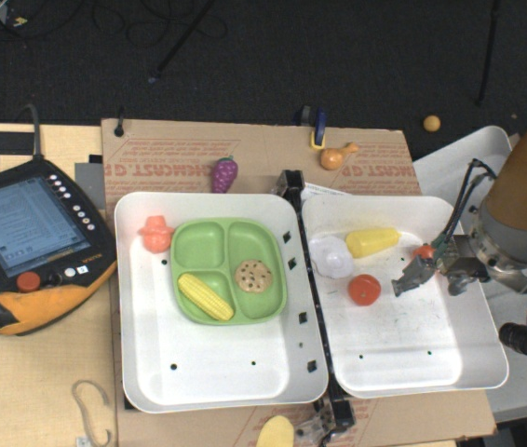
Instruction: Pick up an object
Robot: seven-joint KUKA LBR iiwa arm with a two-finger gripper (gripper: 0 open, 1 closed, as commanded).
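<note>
My gripper [411, 279] hangs low in the right bin [412, 380], toward its right side, with the arm coming in from the right. A red ball [365, 290] lies just left of it, a small gap between them. A yellow piece [371, 241] lies above that, near the bin's back wall. Beside it sits a pale translucent object [331, 256], close to the divider. Nothing shows in the gripper's grasp.
The left bin [217, 361] holds a green divided plate [228, 240] with a corn cob [205, 296] and a cookie [253, 275], plus a pink toy [155, 235]. Purple grapes [224, 173] and an orange fruit [335, 156] lie behind the bins. A teach pendant [31, 240] lies at left.
</note>
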